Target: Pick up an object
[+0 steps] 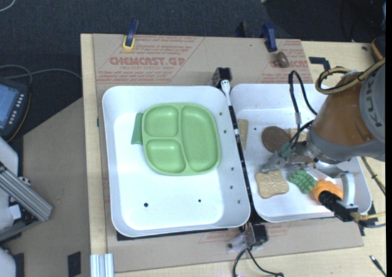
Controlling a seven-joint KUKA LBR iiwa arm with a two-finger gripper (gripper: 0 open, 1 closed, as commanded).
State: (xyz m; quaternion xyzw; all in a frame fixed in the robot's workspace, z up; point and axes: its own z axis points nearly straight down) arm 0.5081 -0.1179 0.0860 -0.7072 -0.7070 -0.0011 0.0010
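**Gripper lowered into the right bin among toy food**

Dark carpet surrounds a bench topped with a brown board point(184, 55) printed in red lettering, held by 2 clamps at its far edge, 1 yellow point(129, 40) and 1 blue point(269, 37). 2 shallow white bins are set side by side on the board. In the left bin point(122, 184), a light green divided plate point(182, 138) with 3 compartments is seen lying flat, toward the far half, with a darker green piece point(136, 129) showing from under its left edge.

The right bin point(263, 95) is entered by the grey arm with its orange band point(343, 116) from the right. The gripper point(278, 160) is seen low over the middle of this bin; whether its fingers are apart or together cannot be told, and nothing is seen held between them. A brown round object point(273, 138) lies just beyond the gripper, and a tan slice-shaped piece point(271, 184) lies just in front of it. A green ridged object point(302, 181) is placed beside the tan piece, with an orange object point(326, 190) next to it near the bin's right front corner. A pale tan piece point(243, 132) rests against the bin's left wall.
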